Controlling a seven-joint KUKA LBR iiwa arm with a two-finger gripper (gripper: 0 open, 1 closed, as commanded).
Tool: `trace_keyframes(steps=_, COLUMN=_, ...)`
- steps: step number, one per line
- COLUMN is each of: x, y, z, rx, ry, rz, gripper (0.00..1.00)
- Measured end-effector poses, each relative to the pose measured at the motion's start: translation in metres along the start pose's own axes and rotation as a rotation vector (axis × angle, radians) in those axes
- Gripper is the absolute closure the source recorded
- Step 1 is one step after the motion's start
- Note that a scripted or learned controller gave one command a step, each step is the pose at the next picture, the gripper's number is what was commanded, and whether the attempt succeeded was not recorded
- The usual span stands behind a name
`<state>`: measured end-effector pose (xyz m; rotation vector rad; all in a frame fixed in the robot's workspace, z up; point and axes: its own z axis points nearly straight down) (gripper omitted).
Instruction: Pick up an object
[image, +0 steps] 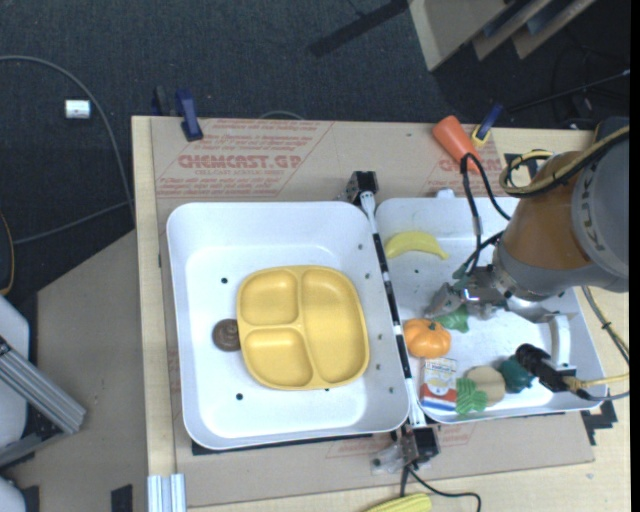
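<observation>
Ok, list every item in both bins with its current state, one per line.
yellow divided plate: upright, left bin, compartments bare
brown round object: at plate's left edge
banana: lying loose, right bin
orange fruit: resting by the divider
gripper: low over right bin, holding nothing visible

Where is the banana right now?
The banana lies in the right bin, near its far left corner, beyond the orange fruit and left of the gripper.
</observation>
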<state>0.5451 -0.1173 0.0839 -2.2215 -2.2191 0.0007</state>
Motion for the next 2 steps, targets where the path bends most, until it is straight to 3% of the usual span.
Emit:
trace_keyframes(steps=1, x=0.0, y=0.001, z=-0.01, rx=-0.003, ry=-0.001, rz=0.0, gripper=1.0)
trace_keyframes(steps=2, x=0.102, y=0.001, z=-0.101, rx=-0.002, ry=0.0, rz=-0.003, gripper=1.0)
